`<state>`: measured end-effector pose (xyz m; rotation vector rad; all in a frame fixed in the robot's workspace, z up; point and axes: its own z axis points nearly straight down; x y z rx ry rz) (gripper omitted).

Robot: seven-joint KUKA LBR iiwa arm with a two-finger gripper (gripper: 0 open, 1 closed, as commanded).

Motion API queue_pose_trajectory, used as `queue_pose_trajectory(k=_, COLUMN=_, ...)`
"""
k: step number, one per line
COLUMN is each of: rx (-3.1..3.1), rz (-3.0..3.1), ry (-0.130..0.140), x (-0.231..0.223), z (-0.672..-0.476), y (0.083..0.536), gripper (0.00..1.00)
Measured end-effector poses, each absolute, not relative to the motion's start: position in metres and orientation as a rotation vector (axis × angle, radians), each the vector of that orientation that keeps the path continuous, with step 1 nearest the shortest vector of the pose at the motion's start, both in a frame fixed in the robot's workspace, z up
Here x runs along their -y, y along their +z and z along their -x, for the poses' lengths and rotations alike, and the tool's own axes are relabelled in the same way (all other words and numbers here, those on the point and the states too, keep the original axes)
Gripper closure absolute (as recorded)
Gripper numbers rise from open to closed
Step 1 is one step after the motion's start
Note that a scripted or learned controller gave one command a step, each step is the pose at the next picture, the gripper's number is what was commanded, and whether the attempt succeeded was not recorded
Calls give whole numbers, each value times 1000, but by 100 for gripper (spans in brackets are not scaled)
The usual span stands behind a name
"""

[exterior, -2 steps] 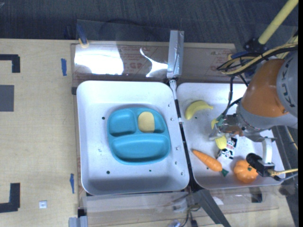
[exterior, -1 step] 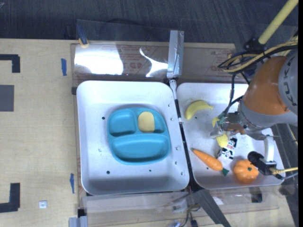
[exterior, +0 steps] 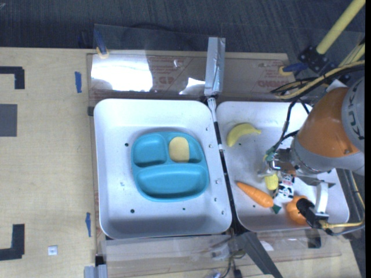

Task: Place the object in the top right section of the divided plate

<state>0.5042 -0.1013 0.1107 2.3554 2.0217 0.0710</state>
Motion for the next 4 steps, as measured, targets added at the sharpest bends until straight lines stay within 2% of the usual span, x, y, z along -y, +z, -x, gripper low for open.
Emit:
queue_pose_trajectory(k=1, rx=-1789, rz=-2582, ry=4, x=67, z=-481, y=185, gripper=100)
queue_pose_trajectory(k=2, rx=-1808, rz=-2568, ry=2, x=85, z=-480, y=108, gripper=100)
queue_pose_trajectory(k=3, rx=-2407, rz=-2013, ry=1, x=133, z=-480, y=165, gripper=100)
queue_pose_trajectory(k=4, rx=-2019, rz=-2371, ry=34, x=115, z=-489, y=118, gripper=100)
